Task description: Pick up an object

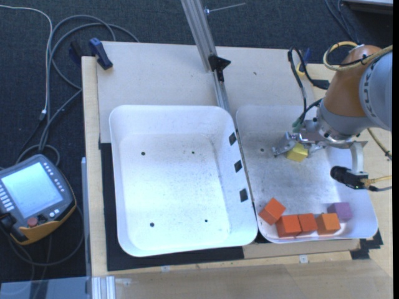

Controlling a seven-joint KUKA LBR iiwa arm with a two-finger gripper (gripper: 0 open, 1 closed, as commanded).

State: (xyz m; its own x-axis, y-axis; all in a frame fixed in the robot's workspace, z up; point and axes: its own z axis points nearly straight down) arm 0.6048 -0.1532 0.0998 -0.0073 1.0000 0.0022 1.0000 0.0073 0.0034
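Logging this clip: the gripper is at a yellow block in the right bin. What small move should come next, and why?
Probably a short straight lift. The yellow block sits right at the gripper, apart from the orange blocks along the right bin's near edge. Whether it is actually clamped is unclear, and a small rise would show that.

My gripper (298, 143) hangs over the right bin (262, 120), with a yellow block (298, 152) right at its tip. Ahead of me, toward the bin's left wall, the floor lies bare. Along the near rim the way is crowded: a tilted orange block (272, 210), three more orange blocks (308, 223) in a row, and a purple block (341, 211) at the corner. The left bin (124, 123) offers wide open floor. A slanted metal rail (201, 30) crosses the bench behind the bins.
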